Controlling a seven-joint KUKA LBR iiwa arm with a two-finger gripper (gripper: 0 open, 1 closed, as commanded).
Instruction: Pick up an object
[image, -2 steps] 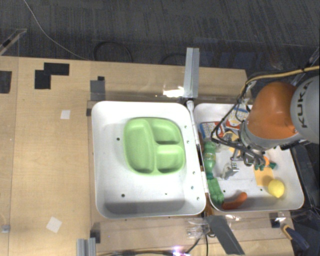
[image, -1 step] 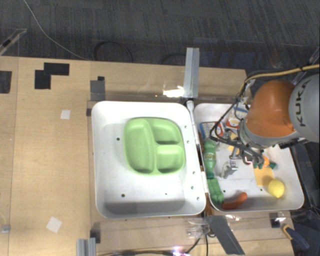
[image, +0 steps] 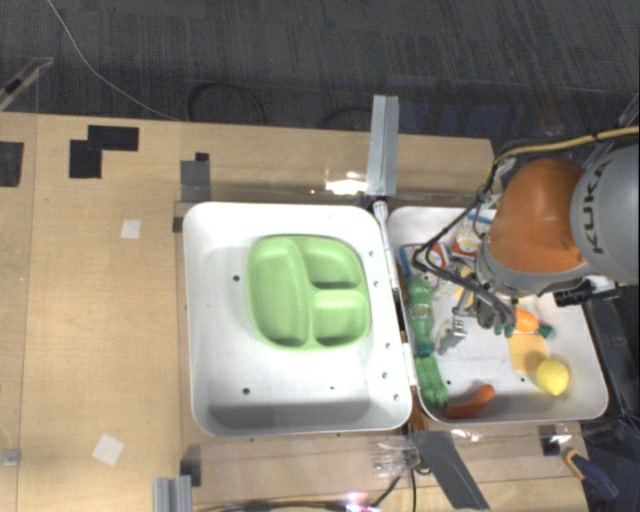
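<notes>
A grey arm with an orange band (image: 535, 215) reaches in from the right of the frame and hangs over the right-hand white bin (image: 590, 405), its gripper (image: 470, 318) low among the clutter at the bin's centre; whether the fingers are parted or closed cannot be told from here, and nothing can be seen held between them; the step in hand looks like the approach, with no object yet lifted. Candidates lie close: a green bottle (image: 420, 310) along the bin's left wall, a green vegetable (image: 430, 380) below it, a red-brown sausage-shaped piece (image: 470, 400) at the lower edge, a yellow lemon (image: 552, 376) at lower right and an orange piece (image: 525, 322) just beside the gripper. The next move likely calls for settling over one item clear of its neighbours. The left bin (image: 215, 300) carries a green divided tray (image: 305, 290); both bins sit on a pale wooden worktop (image: 90, 330), dark carpet (image: 250, 50) beyond.
</notes>
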